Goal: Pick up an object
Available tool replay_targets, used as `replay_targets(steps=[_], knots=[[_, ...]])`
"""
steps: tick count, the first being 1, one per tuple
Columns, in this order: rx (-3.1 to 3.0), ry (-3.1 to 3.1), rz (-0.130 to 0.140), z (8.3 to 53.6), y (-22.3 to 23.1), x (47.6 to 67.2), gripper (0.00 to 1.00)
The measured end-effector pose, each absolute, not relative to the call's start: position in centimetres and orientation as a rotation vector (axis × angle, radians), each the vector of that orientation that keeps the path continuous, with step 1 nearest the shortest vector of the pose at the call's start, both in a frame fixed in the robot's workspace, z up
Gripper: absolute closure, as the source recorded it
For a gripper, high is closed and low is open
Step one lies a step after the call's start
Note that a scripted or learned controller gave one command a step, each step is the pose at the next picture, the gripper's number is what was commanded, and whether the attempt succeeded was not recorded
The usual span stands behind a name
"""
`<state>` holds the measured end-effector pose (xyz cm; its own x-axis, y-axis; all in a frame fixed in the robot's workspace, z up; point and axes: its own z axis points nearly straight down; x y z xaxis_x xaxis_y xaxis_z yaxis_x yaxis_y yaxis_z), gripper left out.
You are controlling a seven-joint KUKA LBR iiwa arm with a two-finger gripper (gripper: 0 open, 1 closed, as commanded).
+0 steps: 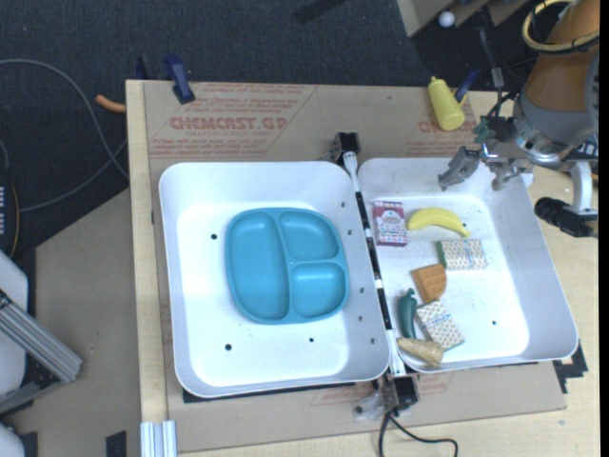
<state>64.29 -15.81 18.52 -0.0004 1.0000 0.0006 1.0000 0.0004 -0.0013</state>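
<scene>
Claw [483, 170] spread apart, holding nothing; banana [437, 221] lies left-right, just below.

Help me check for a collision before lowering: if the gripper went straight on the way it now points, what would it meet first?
The gripper hangs open over the right bin's far end. Going straight down, it would probably meet bare bin floor first. The banana lies a little nearer the camera, seemingly off that line, though depth is unclear.

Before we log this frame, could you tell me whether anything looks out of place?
A yellow plastic bottle lies on its side on the brown board, outside the white right bin; the small items crowd that bin's left side.
</scene>
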Motion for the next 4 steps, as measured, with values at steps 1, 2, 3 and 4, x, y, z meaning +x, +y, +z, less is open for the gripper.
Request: replay_targets(steps=[1, 2, 3, 4], knots=[[-2.223, -2.222, -0.002, 8.5, -13.1, 59.8, 0.00], [-2.220, -2.219, 0.001, 8.4, -10.0, 54.1, 0.00], [-2.221, -2.218, 0.001, 8.4, -9.4, 52.2, 0.00], [-2.222, -2.218, 0.000, 9.4, -9.4, 52.3, 1.00]])
